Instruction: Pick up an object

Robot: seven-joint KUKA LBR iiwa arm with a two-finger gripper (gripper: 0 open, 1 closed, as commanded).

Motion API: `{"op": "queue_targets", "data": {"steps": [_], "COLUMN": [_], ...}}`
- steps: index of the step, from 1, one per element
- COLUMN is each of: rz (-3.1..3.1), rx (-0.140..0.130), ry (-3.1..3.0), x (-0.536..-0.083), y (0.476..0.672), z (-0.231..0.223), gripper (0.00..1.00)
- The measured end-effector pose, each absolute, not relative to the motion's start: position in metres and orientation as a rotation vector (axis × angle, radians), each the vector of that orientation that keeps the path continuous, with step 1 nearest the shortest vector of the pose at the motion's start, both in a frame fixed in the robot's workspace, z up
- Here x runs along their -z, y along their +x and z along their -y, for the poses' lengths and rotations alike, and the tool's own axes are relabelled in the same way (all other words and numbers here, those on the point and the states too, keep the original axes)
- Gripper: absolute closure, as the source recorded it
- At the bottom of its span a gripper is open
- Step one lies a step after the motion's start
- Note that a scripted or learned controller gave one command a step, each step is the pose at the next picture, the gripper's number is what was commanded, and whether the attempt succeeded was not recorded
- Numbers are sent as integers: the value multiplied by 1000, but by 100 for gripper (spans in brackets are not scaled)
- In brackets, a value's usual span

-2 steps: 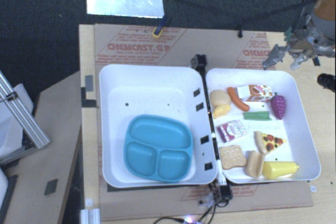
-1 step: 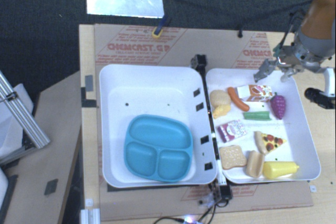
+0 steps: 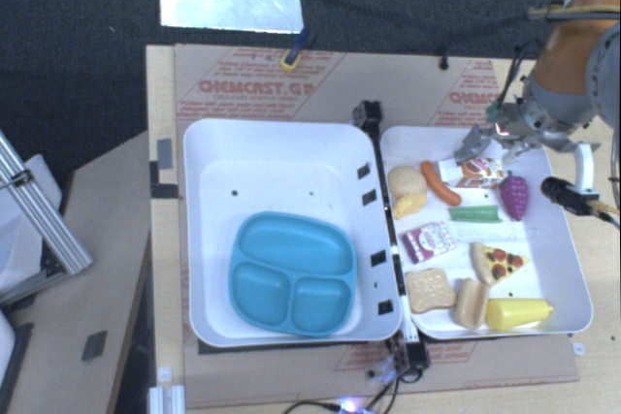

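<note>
One gripper: the gripper [image 3: 493,139] hangs over the far edge of the right bin, just above the small red-and-white carton; whether it is spread or pressed together I cannot tell, and nothing visibly sits in it.
Arm: the grey arm [image 3: 572,63] with its orange band comes in from the right, above the right bin's far corner.
Nearest things: a red-and-white carton [image 3: 479,172] lies directly below the gripper; a purple bunch of grapes [image 3: 514,196] sits just to its right; an orange hot dog sausage [image 3: 441,182] lies tilted just to its left.
Right bin: the right bin [image 3: 574,278] is shallow and white and holds all the loose toy food.
Right bin, left side: a tan bun [image 3: 405,180] with a yellow piece [image 3: 410,204] touching it below.
Right bin, middle: a green stick [image 3: 473,214] lies flat under the carton; a pink-and-white packet [image 3: 429,240] lies nearer the bin divider; a pizza slice [image 3: 499,261] sits right of the packet.
Right bin, near edge: a slice of toast [image 3: 429,289], a tan bread roll [image 3: 471,302] beside it, and a yellow piece like a banana [image 3: 518,312] touching the roll.
Left bin: the left bin [image 3: 281,160] is white and holds a blue divided tray [image 3: 293,272] with three compartments.
Bench: the bench [image 3: 252,82] under both bins is brown board with red lettering.
</note>
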State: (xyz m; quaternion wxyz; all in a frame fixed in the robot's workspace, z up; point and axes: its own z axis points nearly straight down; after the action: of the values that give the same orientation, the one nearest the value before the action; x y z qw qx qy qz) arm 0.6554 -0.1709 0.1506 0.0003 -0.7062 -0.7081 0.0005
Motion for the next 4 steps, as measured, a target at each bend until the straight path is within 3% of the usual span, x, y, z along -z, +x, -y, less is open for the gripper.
{"op": "queue_targets", "data": {"steps": [2,3,4], "rz": [2235,2241,2231], "rx": [14,28,5], "ry": [-2228,-2229,-2220], "x": [-115,-129,-178], "y": [666,670,665], "z": [177,176,171], "gripper": [0,100,100]}}
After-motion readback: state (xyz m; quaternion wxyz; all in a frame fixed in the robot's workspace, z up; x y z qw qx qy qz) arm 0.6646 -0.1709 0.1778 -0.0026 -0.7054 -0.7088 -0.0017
